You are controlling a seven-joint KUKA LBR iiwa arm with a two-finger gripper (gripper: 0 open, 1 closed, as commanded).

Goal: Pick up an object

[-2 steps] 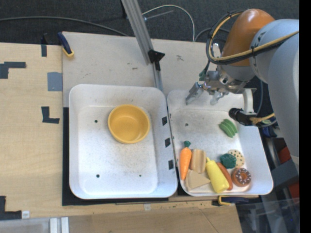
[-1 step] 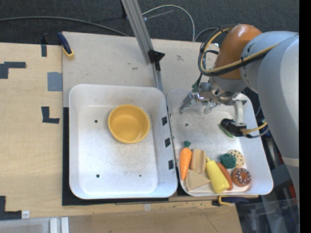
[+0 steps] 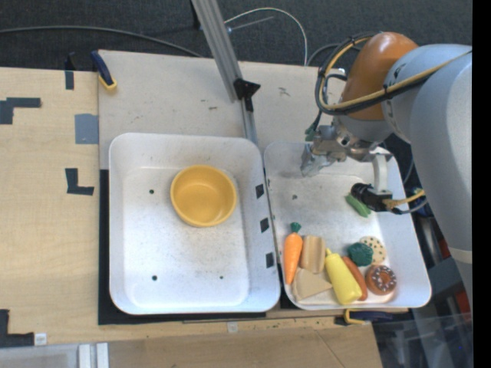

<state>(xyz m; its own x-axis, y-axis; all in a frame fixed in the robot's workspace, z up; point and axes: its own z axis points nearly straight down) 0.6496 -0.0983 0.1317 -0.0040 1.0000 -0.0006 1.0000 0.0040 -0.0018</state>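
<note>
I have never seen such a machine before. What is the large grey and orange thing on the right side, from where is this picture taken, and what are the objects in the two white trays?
The grey and orange thing is a robot arm. It reaches in from the right, and its task is to pick up an object. At its end is a gripper with two fingers, low over the far part of the right bin. I see nothing between its fingers.

The picture comes from one fixed camera above the bench, looking down at a slant.

The left bin holds a yellow bowl. In the right bin, toy food is piled at the near edge: a carrot, a yellow bottle, a doughnut, a cookie and some other pieces. A small green piece lies apart.
</note>
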